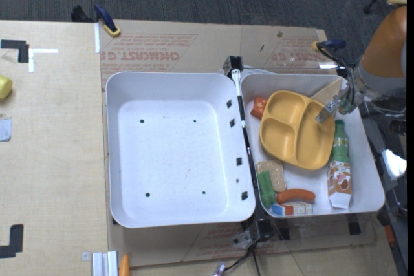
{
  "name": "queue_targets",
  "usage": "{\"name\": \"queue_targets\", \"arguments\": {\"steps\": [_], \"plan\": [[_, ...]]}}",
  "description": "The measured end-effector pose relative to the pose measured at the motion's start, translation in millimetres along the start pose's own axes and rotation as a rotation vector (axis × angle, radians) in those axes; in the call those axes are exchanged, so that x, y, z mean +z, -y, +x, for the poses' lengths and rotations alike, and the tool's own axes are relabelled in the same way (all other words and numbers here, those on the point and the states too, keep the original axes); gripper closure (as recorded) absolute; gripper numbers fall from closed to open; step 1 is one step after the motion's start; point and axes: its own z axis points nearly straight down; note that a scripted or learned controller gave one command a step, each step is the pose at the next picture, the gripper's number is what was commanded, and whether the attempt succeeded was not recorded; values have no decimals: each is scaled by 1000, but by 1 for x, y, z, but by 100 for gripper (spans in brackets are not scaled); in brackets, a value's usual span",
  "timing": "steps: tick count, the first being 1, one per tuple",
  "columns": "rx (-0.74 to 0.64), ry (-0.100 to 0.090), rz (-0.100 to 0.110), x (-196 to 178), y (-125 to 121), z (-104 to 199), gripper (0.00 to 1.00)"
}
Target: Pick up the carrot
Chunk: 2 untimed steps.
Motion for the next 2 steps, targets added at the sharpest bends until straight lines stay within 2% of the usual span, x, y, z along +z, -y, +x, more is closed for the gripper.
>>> {"name": "queue_targets", "arguments": {"steps": [1, 2], "plan": [[170, -5, 9, -62, -46, 68, 100], [290, 4, 1, -3, -58, 92, 100]]}}
